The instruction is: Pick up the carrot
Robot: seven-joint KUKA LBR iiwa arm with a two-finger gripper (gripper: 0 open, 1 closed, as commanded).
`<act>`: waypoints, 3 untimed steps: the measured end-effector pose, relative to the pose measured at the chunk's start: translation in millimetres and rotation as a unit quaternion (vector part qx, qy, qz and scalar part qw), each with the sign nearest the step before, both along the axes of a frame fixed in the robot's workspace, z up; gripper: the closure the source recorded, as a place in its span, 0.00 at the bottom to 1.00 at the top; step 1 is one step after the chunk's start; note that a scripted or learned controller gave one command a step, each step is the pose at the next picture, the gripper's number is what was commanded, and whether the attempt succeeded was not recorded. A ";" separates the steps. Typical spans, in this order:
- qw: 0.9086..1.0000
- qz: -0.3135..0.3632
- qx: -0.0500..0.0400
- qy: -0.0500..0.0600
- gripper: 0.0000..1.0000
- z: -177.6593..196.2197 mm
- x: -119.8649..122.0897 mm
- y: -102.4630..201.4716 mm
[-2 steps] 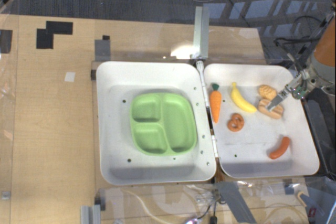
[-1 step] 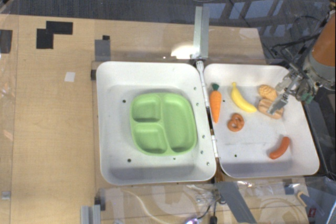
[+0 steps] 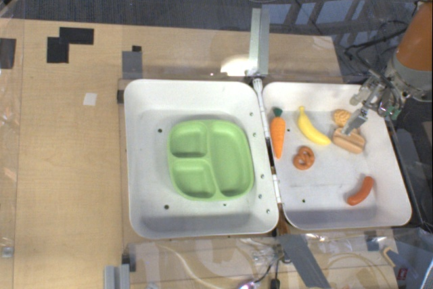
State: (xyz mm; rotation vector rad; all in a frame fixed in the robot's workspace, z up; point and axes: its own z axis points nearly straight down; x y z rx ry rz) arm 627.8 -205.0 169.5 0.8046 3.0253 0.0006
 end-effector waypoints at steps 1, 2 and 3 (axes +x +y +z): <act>0.995 0.104 -0.001 0.001 0.00 8.3 -18.1 0.1; 0.989 0.145 -0.002 0.000 0.00 8.1 15.2 -0.2; 0.964 0.265 -0.002 0.001 0.00 11.1 -27.4 -0.2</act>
